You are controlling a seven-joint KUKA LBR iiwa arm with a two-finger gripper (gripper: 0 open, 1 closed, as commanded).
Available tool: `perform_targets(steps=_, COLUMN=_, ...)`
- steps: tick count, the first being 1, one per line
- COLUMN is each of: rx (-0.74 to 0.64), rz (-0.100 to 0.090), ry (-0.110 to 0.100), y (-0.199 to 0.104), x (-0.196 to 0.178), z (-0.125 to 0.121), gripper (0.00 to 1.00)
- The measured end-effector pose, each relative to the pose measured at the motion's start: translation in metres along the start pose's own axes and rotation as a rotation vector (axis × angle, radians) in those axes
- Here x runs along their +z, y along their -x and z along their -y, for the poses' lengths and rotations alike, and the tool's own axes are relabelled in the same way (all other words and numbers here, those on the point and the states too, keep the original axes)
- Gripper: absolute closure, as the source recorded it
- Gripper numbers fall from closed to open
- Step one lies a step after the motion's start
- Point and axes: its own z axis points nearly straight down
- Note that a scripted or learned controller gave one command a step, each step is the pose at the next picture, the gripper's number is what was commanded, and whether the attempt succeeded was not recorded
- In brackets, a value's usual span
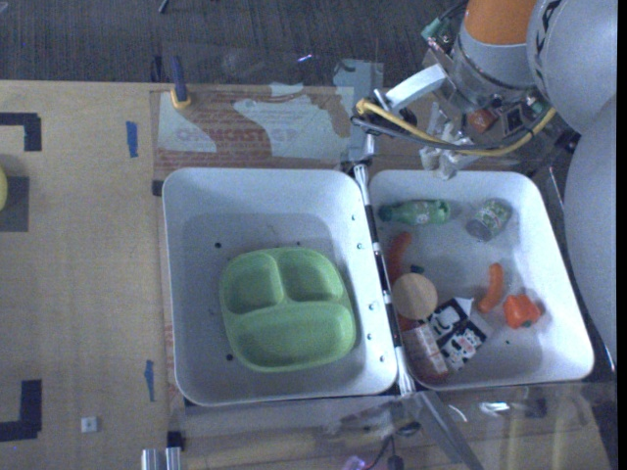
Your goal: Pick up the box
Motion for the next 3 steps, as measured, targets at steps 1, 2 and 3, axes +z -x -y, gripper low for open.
perform_targets(steps=1, rx=0.301, rz=-0.005, ry=0.002, y=-0.019, x=-0.081, z=0.012, gripper=1.00)
perform_targets(steps=2, rx=0.301, rz=-0.004, ry=0.002, y=-0.001, x=-0.081, z=-0.022, gripper=1.00)
perform_targets(steps=3, rx=0.061, rz=0.001, ry=0.000, y=0.006, x=-0.081, z=-0.090, gripper=1.00)
